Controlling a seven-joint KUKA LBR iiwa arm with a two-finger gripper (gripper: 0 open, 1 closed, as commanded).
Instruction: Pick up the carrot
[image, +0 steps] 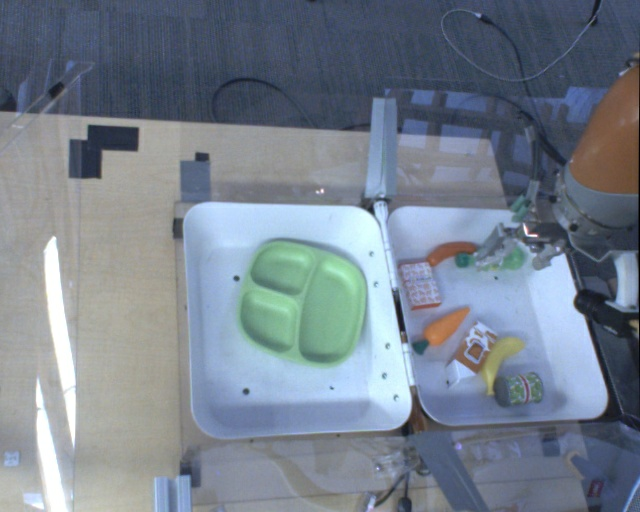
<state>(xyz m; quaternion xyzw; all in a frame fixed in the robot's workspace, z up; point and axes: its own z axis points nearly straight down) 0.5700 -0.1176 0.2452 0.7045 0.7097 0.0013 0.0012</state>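
Hovering pincer (508, 247) over right bin (570, 330) | finger state unclear | carrot (445, 326) lying free, unobscured

Grey arm (600, 195) here, fat orange band just above the wrist, pale metallic gripper (520, 245), black casing below.

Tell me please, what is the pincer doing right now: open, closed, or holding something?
Pincer: cannot be told; it sits low in the right bin, beside the upper carrot, with nothing visibly held.
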